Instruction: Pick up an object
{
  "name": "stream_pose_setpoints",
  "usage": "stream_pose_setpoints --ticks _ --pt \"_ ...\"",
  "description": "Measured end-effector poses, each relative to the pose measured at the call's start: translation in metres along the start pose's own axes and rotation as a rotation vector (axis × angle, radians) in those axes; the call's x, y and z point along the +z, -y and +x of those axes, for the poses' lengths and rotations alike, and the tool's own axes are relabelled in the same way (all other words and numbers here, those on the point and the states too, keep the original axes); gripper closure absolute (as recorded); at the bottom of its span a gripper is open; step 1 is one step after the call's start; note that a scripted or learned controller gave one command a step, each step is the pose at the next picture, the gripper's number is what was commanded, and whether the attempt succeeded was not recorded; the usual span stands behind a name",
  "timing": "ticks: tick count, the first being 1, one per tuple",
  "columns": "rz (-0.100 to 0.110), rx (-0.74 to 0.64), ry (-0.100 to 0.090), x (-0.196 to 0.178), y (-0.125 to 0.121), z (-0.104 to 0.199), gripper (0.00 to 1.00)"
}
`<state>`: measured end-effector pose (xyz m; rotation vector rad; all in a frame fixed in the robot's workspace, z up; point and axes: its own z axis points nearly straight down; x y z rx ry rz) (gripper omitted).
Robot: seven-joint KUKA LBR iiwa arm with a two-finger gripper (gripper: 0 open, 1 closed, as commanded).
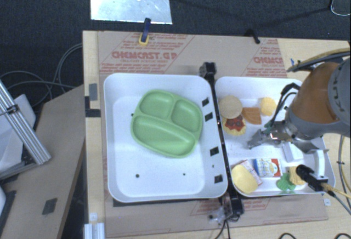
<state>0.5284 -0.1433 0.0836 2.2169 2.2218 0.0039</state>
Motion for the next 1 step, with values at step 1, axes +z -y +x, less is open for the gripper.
stream_pose_setpoints --ticks 1 --pt "0.001 0.001 0.000 -0.0115 0.0004 -0.0004 1.00"
